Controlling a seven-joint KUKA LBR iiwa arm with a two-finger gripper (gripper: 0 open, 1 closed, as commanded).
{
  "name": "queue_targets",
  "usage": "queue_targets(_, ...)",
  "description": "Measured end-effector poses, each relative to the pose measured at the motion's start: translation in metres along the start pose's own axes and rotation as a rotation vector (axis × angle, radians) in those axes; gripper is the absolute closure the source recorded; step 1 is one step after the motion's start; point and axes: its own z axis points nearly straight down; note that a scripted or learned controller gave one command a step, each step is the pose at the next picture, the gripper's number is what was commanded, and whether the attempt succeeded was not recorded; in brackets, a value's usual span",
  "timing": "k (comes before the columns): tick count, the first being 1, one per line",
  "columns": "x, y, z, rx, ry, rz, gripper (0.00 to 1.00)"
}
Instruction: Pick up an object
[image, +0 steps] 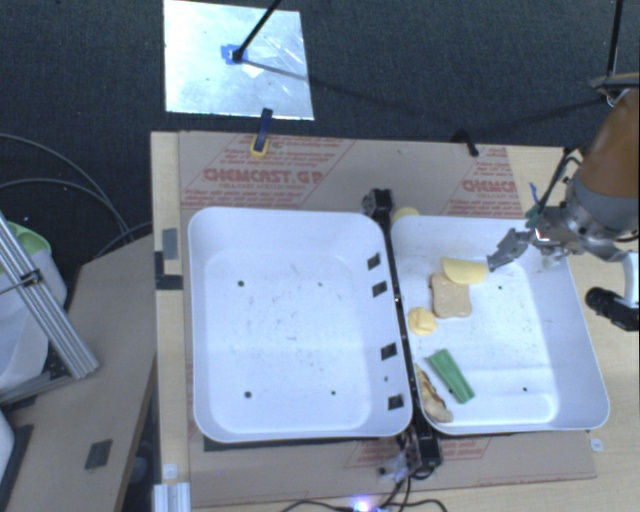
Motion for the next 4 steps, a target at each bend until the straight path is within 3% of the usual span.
queue_targets(1,0.034,0.062,0.111,-0.001,0.001,-0.007,0.0)
queue_targets(2,0.06,0.049,0.106,0.002,0.001,-0.004,0.0)
queue_targets(3,0.058,0.051,0.094,-0.004,0.0,-0.005,1.0)
queue_targets(4,0.128,0.029,0.0,-0.006,0.003,-0.007,1.0)
